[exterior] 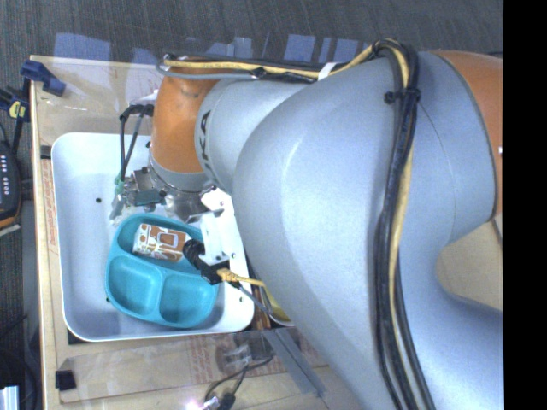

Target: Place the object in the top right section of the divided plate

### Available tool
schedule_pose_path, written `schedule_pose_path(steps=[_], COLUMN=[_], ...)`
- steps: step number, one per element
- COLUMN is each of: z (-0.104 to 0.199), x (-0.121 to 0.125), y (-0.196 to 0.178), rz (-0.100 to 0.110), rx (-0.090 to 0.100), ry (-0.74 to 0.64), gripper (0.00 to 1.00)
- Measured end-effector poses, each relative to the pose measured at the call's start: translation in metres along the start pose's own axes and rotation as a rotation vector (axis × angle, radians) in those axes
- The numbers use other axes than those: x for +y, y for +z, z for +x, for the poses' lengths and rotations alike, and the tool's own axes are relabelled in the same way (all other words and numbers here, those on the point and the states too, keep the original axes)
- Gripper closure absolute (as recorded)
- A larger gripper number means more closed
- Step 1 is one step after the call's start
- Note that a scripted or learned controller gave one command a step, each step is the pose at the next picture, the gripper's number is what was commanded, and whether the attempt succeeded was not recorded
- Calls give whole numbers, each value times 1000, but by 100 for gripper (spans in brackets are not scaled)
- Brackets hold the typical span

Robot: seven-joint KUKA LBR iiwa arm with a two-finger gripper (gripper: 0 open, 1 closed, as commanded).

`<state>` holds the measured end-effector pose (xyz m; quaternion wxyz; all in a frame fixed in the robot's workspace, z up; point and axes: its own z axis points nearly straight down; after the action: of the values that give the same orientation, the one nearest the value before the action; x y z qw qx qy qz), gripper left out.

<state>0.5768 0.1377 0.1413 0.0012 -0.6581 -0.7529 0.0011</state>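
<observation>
Hovering over the left bin (pixel 73 229), the claw (pixel 137 196) sat by the plate (pixel 162 293), its state impossible to tell. 1 packet (pixel 160 243), flat, light and likely slippery, best taken by its edges, lay in the plate's upper section.

Turquoise divided plate (pixel 162 289); orange-and-white patterned object (pixel 161 243); white bin (pixel 73 229); grey arm (pixel 342 229), orange band (pixel 177 131).

right bin (pixel 248 314) mostly hidden behind arm (pixel 342 212)
</observation>
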Motion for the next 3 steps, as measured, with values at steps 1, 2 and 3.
schedule_pose_path(steps=[1,2,3], z=[41,-19,-108], x=[-3,-40,-110], y=[-193,-148,-80], rz=[-3,1,1], rx=[0,1,-1], ry=[-229,-558,-936], gripper=[0,0,0])
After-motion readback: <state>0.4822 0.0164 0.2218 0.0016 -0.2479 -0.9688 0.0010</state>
